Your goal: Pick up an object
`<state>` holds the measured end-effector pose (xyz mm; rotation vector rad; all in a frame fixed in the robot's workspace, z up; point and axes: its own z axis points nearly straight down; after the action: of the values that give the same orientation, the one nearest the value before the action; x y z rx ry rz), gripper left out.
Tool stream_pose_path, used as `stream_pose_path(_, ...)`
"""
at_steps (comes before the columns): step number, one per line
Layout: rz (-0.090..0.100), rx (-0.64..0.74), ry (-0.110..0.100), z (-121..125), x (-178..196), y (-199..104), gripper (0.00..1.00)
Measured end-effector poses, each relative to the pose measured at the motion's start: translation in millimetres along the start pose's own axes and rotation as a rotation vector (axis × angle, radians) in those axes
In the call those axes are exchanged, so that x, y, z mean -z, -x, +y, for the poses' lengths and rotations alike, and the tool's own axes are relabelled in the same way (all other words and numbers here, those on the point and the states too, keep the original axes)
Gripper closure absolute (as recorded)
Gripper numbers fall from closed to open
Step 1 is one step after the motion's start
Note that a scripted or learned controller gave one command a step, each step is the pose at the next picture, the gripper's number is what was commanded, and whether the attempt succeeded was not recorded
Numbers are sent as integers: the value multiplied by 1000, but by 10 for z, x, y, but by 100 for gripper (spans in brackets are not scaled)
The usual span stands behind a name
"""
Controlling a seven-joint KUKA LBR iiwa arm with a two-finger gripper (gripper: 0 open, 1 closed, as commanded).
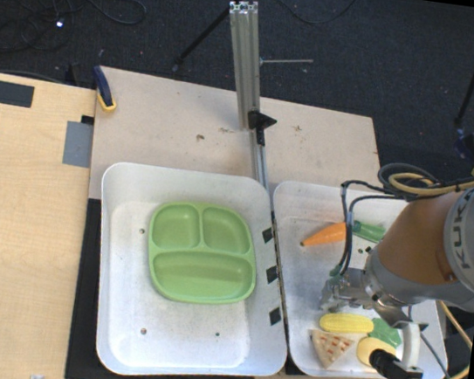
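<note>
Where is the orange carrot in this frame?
The carrot lies in the upper part of the right bin, near its left wall, beyond the yellow corn and just left of the arm.

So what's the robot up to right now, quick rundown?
Gripper low in right bin, fingers hidden by the wrist. Toy corn cob just below it, pizza slice beside. Carrot lies apart. Green divided plate sits in left bin.
</note>
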<state>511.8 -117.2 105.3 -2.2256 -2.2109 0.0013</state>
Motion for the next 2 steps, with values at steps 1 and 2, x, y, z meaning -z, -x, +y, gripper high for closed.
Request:
stream_pose_path(1, -3, 2, 5, -95, 532, 32, 100)
stream_pose_path(2, -3, 8, 7, -84, 1059, 39, 100)
